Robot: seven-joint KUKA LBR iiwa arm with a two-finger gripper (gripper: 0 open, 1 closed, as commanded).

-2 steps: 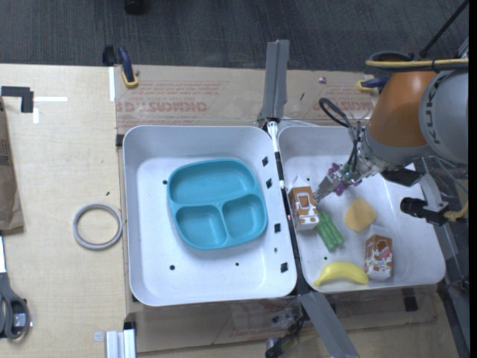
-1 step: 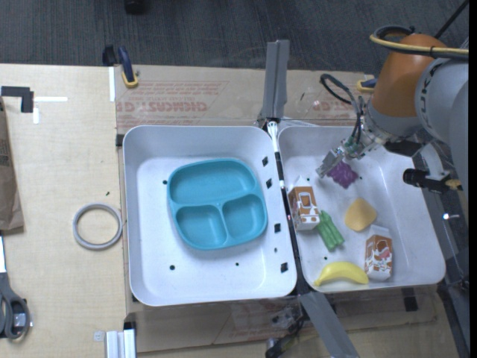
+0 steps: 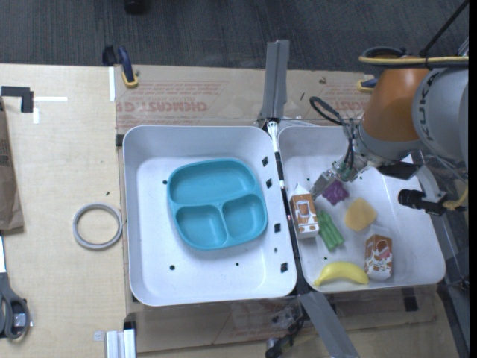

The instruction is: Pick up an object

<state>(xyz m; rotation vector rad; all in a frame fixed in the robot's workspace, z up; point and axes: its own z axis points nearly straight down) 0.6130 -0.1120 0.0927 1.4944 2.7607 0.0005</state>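
My gripper (image 3: 330,180) hangs low over the upper left of the right bin (image 3: 417,278), with the grey arm and its orange band coming in from the right. A purple object (image 3: 336,193) lies directly under its tip, touching or nearly touching it; whether it is gripped is not visible. Close by in the same bin are a small brown-and-white carton (image 3: 303,215), a green item (image 3: 329,230), a yellow block (image 3: 360,215), a banana (image 3: 343,274) and a second carton (image 3: 378,256).
The left bin (image 3: 141,274) holds a blue divided plate (image 3: 218,203). A metal post (image 3: 276,80) stands where the bins meet. On the bench to the left lie a tape ring (image 3: 98,225) and scissors (image 3: 11,315).
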